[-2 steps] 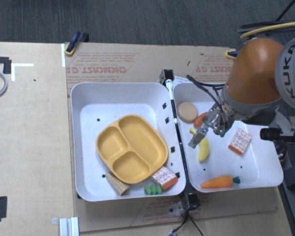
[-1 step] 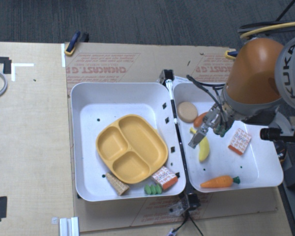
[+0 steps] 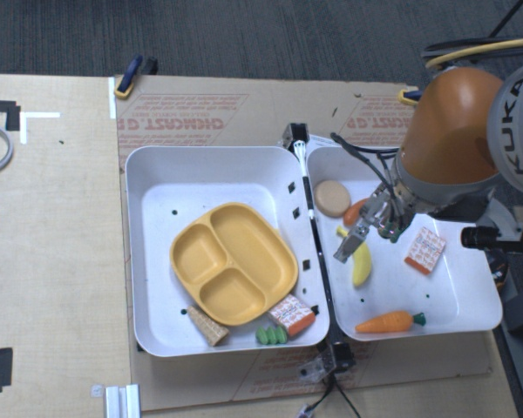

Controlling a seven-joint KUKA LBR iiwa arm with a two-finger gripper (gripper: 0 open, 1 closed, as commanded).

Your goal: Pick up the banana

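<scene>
1. In the left bin (image 3: 148,233), a yellow divided plate (image 3: 234,262) is lying in the middle, with a cracker (image 3: 207,326), a green piece (image 3: 271,334) and a small orange packet (image 3: 293,313) along its near edge.
2. In the right bin (image 3: 471,307), the banana (image 3: 362,266) is lying near the dividing wall, with a round tan disc (image 3: 332,198) behind it.
3. The tool (image 3: 352,244) is hovering at the banana's upper end; whether it is gripping cannot be told.
4. A carrot (image 3: 386,323) and a red-and-white packet (image 3: 425,251) are sitting further right.

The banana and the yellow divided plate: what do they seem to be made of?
The banana looks like toy plastic: smooth, evenly yellow, with no brown marks, though it is small here and partly under the gripper. The yellow divided plate also looks like moulded plastic, matte, one flat colour, with soft rounded ridges between its three compartments.
</scene>
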